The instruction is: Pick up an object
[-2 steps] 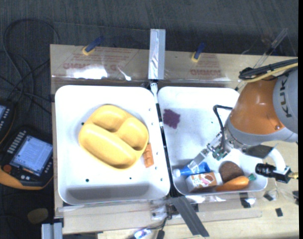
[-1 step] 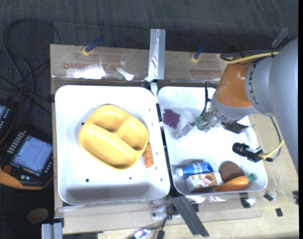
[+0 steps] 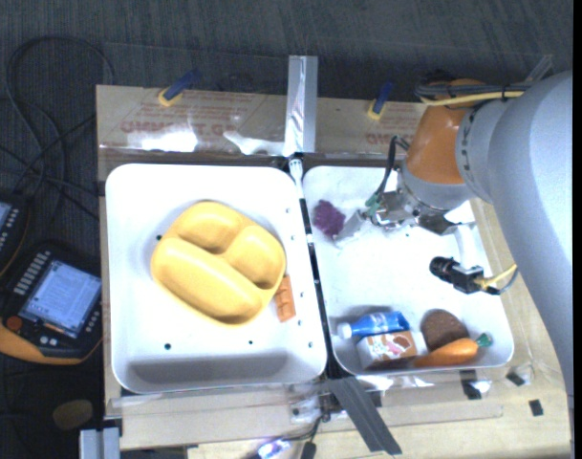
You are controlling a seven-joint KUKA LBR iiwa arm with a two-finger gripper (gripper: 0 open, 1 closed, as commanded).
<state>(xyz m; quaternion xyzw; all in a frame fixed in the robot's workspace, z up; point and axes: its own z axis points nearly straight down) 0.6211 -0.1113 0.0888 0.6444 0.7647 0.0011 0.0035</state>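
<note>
My gripper (image 3: pixel 359 220) hangs low over the upper left part of the right bin (image 3: pixel 405 285), below the orange band of the arm (image 3: pixel 434 151). A small purple object (image 3: pixel 328 217) lies just to its left, near the wall between the bins; I cannot tell whether they touch. Along the right bin's front edge lie a blue-and-white bottle (image 3: pixel 372 326), a small pink-and-white carton (image 3: pixel 390 348), a brown rounded object (image 3: pixel 444 327) and an orange carrot (image 3: pixel 450 352). In the left bin (image 3: pixel 138 342) rests a big yellow lumpy object (image 3: pixel 217 261) with a small orange piece (image 3: pixel 285 299) beside it.
A black fitting with a cable (image 3: pixel 458 273) sits at the right bin's right side. The arm's grey body (image 3: pixel 534 189) covers the right edge of the bench. Clamps (image 3: pixel 179 86) hold a plastic sheet behind the bins. A handheld pendant (image 3: pixel 52 299) lies on the floor at left.
</note>
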